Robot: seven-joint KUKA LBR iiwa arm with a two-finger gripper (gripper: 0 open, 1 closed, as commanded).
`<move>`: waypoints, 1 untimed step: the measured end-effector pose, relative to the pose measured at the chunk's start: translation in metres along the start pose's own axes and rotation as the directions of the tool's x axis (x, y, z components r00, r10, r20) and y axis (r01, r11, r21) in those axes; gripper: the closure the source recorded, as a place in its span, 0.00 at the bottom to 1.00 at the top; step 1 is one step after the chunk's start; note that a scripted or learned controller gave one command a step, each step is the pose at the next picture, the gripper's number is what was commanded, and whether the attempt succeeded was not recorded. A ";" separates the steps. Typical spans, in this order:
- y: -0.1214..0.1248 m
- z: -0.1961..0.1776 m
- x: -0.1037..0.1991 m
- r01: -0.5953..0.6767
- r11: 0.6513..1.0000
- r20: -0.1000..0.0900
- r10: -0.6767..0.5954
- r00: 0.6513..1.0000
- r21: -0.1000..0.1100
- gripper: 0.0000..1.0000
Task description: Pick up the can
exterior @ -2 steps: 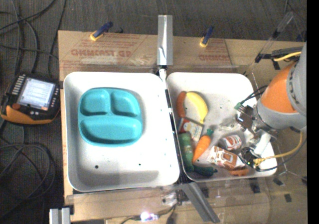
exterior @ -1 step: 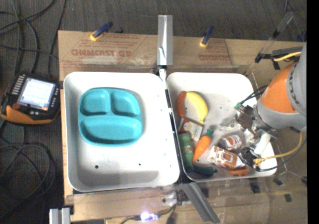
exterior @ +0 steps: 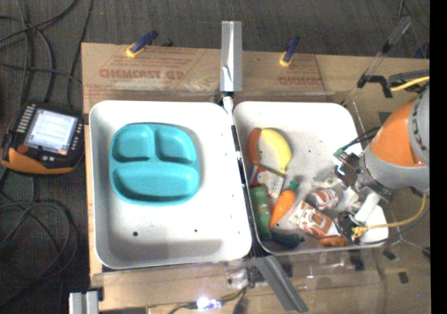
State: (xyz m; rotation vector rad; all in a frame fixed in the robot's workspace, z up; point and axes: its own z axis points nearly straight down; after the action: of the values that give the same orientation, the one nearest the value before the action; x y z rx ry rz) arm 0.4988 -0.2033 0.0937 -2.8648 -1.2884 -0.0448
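Fingers point(exterior: 347, 202) seemingly beside can point(exterior: 325, 198)

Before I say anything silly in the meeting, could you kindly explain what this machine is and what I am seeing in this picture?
This is one camera view from above a bench, looking down at a slant. The grey robot arm with an orange band reaches in from the right. Its hand is low in the right shallow white bin, close to a small red and white can; whether it grips anything is unclear. That bin also holds a yellow banana, an orange carrot, a green bottle-like item and a small printed carton. The left shallow white bin holds a turquoise plastic divided tray. An orange-edged control pendant lies on the floor at the left.
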 end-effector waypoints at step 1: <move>-0.002 -0.004 -0.006 -0.004 1.000 0.016 0.004 1.000 0.006 1.00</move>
State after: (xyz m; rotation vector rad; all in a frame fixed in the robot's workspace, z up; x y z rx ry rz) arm 0.4931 -0.2070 0.0976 -2.8681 -1.2833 -0.0185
